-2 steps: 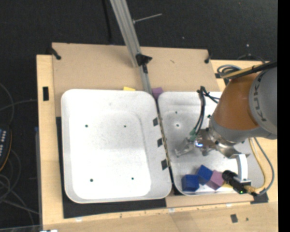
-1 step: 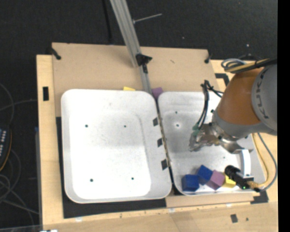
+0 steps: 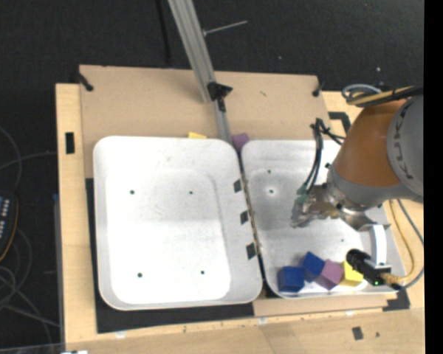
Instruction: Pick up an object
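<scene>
Along the right bin's (image 3: 277, 161) near edge lies a cluster of small blocks: a blue block (image 3: 291, 278), a darker blue block (image 3: 312, 262), a purple block (image 3: 330, 273) and a yellow block (image 3: 352, 273). My gripper (image 3: 304, 214) hangs over the middle of the right bin, above and behind the blocks and apart from them. The grey arm with its orange band (image 3: 369, 153) reaches in from the right and hides part of the bin.
The left bin (image 3: 170, 220) sits beside the right one. A yellow piece (image 3: 198, 135) and a purple piece (image 3: 241, 140) rest outside the bins at their far rims. A slanted metal pole (image 3: 196, 43) rises from behind the bins. Cables (image 3: 399, 227) run along the right bin's right side.
</scene>
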You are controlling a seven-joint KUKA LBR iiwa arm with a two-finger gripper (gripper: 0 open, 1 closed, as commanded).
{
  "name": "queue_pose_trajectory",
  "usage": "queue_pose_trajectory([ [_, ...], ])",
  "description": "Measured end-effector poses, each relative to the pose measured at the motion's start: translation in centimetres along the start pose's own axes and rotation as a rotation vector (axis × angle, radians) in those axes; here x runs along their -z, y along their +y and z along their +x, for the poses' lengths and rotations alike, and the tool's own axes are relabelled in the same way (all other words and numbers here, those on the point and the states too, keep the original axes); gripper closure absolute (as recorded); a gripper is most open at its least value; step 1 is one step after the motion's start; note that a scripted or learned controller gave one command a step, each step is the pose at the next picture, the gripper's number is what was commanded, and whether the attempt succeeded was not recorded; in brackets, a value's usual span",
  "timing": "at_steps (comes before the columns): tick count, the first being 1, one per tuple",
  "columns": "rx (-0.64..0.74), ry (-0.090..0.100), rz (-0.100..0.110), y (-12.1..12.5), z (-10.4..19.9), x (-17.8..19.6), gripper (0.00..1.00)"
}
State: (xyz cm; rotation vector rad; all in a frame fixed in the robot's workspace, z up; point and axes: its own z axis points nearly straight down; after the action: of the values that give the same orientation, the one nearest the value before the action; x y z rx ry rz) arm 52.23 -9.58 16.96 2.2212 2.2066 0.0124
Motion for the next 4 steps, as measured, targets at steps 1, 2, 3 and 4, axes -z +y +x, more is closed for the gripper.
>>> queue_pose_trajectory([
  [1, -0.003, -0.002, -0.008, 0.2, -0.1, 1.0, 1.0],
  [2, 0.01, 0.001, 0.01, 4.8, 0.3, -0.8, 1.0],
  [3, 0.01, 0.0, 0.014, 4.8, 0.4, -2.6, 1.0],
  [4, 0.015, -0.001, 0.01, 4.9, 0.2, -1.4, 1.0],
])
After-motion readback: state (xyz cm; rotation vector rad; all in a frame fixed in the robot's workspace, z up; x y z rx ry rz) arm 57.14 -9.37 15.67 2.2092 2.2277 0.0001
